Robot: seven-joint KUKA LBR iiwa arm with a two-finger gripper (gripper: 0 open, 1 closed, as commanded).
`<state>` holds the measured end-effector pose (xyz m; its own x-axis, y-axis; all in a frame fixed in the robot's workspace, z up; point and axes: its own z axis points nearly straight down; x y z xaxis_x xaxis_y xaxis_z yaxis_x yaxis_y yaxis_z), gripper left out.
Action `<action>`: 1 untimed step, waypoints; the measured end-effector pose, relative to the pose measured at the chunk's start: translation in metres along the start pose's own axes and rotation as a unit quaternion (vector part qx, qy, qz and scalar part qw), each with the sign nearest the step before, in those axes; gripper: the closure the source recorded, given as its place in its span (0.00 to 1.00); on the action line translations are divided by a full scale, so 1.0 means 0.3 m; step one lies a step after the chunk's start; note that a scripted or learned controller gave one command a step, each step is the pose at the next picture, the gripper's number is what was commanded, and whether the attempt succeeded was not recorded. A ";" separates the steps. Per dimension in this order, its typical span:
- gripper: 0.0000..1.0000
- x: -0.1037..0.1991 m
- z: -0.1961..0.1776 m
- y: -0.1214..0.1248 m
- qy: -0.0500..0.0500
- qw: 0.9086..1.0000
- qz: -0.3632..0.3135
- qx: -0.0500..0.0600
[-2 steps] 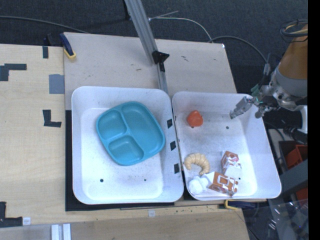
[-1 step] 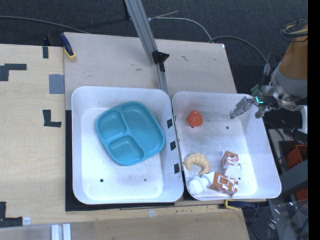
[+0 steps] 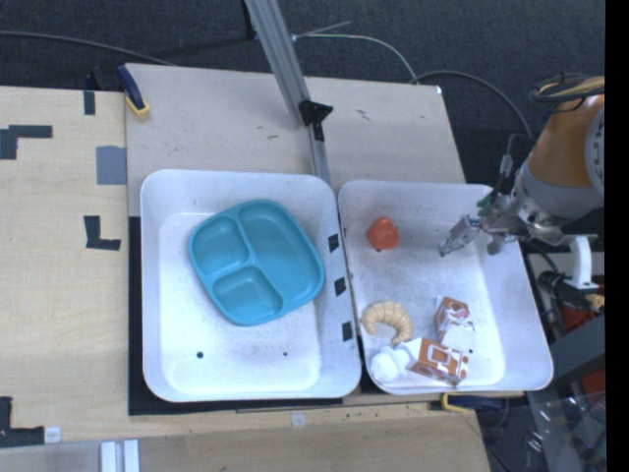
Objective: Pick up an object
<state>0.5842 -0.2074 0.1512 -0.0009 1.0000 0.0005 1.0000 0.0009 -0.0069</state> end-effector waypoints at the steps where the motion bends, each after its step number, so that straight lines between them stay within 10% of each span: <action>1: 0.00 0.030 0.165 0.010 0.000 1.000 0.000 0.000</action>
